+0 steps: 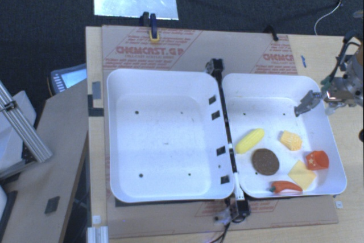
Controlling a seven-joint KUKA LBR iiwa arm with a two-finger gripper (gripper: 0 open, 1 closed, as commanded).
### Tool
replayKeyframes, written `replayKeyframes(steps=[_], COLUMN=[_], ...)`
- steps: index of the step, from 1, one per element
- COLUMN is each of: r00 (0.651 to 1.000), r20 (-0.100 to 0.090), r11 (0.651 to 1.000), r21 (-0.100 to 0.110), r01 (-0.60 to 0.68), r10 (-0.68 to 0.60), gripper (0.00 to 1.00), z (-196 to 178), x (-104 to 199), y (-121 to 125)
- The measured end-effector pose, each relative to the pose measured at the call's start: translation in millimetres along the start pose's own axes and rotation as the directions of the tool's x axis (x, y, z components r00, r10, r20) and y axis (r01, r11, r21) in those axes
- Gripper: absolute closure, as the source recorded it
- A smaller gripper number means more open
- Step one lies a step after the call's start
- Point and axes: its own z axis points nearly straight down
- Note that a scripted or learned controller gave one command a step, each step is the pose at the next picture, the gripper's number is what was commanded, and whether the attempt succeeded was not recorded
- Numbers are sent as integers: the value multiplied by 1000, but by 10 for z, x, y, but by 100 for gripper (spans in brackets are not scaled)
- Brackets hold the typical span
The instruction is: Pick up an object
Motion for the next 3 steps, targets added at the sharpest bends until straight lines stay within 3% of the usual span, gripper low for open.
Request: replayKeyframes(steps=[1,2,3], r00=[1000,1000,1000], r20=[-1,1,-5], r11=[1000,1000,1000], r21=[0,-3,-8], r01=[5,1,12], r10=[-5,-1,-12], gripper=[0,100,100], z=[1907,1729,803], x=[290,267,1333], y=[328,333,233])
